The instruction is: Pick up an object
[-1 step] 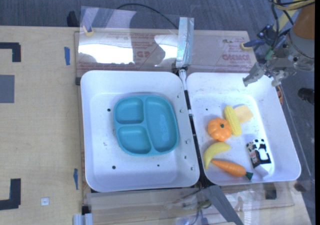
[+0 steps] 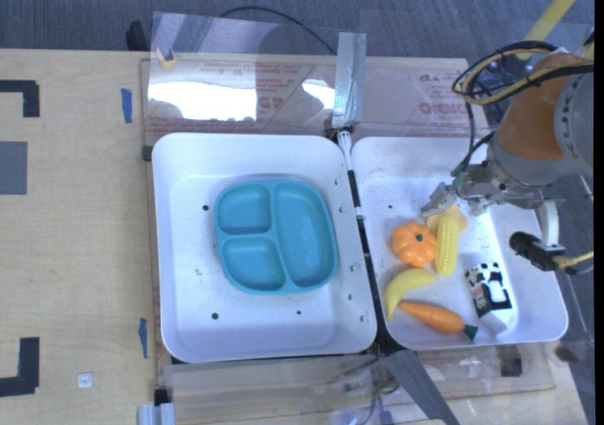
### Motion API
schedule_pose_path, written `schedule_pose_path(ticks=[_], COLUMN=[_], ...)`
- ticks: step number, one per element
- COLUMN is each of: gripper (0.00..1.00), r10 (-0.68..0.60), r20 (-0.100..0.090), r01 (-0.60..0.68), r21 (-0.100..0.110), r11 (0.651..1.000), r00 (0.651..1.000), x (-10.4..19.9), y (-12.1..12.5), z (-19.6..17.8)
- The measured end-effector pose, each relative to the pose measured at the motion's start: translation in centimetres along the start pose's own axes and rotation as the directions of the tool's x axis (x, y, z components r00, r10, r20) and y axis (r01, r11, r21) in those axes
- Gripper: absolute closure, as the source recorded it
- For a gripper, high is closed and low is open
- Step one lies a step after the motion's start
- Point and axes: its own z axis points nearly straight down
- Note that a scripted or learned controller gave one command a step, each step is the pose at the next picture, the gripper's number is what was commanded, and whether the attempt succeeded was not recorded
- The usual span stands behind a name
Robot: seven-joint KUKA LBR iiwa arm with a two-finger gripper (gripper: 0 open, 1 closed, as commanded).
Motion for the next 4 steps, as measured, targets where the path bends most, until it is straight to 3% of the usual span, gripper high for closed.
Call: schedule_pose_path(ticks=[1, 2, 3, 4], gripper=[0.0, 1.0, 1.0, 1.0], r10=[0.03, 0.029, -0.085, -0.307], r20=[-0.022, -0.008, 0.002, -0.003], r01=[-0.029, -0.029, 0.085, 0.307], r21=[0.006, -0.001, -0.003, 0.003], r11=[1.0, 1.0, 0.996, 0.952], r00=[0.999, 1.0, 0.996, 0.952], x=[-4.6, -5.1, -6.3, -1.5], y=[-0.4, -0.4, 4.0, 6.4], z=[0.1, -1.0, -18.0, -16.8])
